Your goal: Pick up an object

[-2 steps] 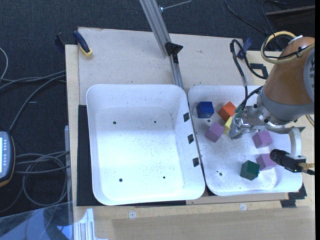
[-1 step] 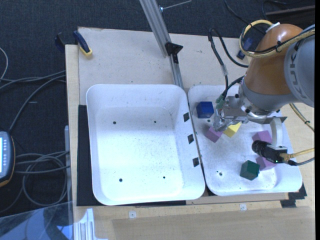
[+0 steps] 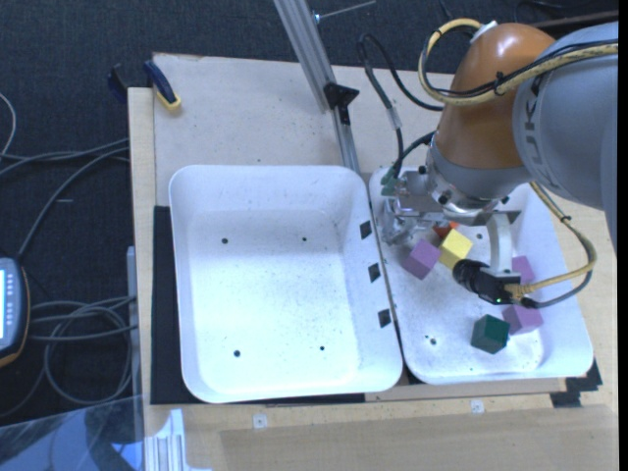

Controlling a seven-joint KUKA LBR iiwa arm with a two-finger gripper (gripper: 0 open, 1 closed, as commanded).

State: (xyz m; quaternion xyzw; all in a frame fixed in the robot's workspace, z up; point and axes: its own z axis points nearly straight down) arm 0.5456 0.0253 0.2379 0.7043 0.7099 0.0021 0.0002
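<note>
My gripper (image 3: 400, 226) hangs low over the upper left part of the right bin (image 3: 432, 356), close to the wall it shares with the left bin. The bulky wrist with the orange band hides most of it. A purple block (image 3: 423, 258) lies just below and right of the gripper, with a yellow block (image 3: 455, 248) touching its right side and a small orange-red piece (image 3: 443, 230) above that. A dark green block (image 3: 490, 334) sits near the bin's front. Two more purple blocks (image 3: 523, 268) (image 3: 525, 315) lie at the right.
The left bin (image 3: 196, 214) stands beside the right one with black clips on the shared wall (image 3: 378, 273). A slanted metal pole (image 3: 312, 42) rises behind the bins. Cables trail from the wrist across the right bin. A yellow-blue tool (image 3: 162, 84) lies at the bench's far left.
</note>
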